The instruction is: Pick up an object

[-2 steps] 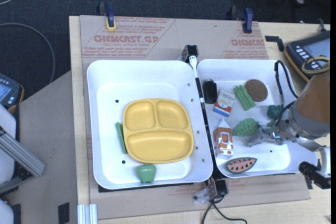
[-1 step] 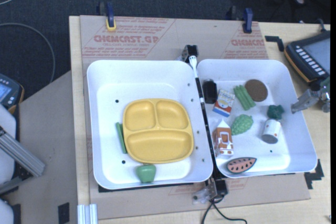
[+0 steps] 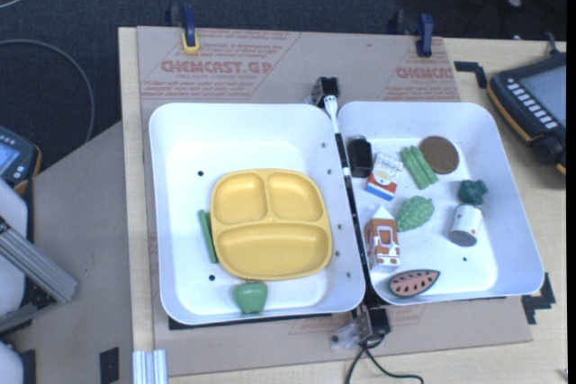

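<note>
Two shallow white plastic bins sit side by side on a brown board. The left bin (image 3: 171,193) holds a yellow plastic plate with three sections (image 3: 270,224), lying flat in the middle. A thin green stick (image 3: 208,236) lies just beside the plate's left edge. A small green toy pepper (image 3: 251,296) rests near the plate's near edge, by the bin's near wall. The right bin (image 3: 504,220) holds many small toys. A black block (image 3: 359,156) lies at its far left, with a small red, white and blue carton (image 3: 384,175) just beside it. A bunch of green toy beans (image 3: 418,165) touches a round brown toy cookie (image 3: 439,154) at the far side. A bumpy light green toy (image 3: 415,213) sits in the middle. A dark green toy (image 3: 471,191) and a white and grey can (image 3: 464,224) lie at the right. An orange and white carton (image 3: 382,240) sits near the left wall. A toy watermelon slice (image 3: 413,282) lies at the near side.
</note>
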Controlling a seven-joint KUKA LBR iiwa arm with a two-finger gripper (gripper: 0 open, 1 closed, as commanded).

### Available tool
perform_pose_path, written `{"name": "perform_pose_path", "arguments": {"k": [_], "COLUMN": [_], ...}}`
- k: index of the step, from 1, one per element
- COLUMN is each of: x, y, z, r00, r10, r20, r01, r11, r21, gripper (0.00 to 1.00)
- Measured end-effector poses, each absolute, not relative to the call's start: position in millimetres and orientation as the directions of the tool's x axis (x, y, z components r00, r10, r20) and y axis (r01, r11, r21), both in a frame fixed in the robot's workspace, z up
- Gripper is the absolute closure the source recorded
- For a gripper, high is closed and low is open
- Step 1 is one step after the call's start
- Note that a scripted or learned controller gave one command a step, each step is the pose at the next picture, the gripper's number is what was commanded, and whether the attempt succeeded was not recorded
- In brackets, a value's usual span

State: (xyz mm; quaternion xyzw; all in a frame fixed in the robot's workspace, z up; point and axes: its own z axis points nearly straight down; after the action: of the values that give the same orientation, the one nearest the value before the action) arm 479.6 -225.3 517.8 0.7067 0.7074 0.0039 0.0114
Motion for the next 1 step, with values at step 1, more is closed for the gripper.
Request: {"name": "perform_pose_path", "arguments": {"k": [1], "x": [478.6], "y": [-117.4], "z": [358.2], "r00": [-0.009], "r10": [1.000], "r20": [0.006], "r01": [1.000], "r11": [0.009], "r21": [-0.014], "gripper": [0.00]}}
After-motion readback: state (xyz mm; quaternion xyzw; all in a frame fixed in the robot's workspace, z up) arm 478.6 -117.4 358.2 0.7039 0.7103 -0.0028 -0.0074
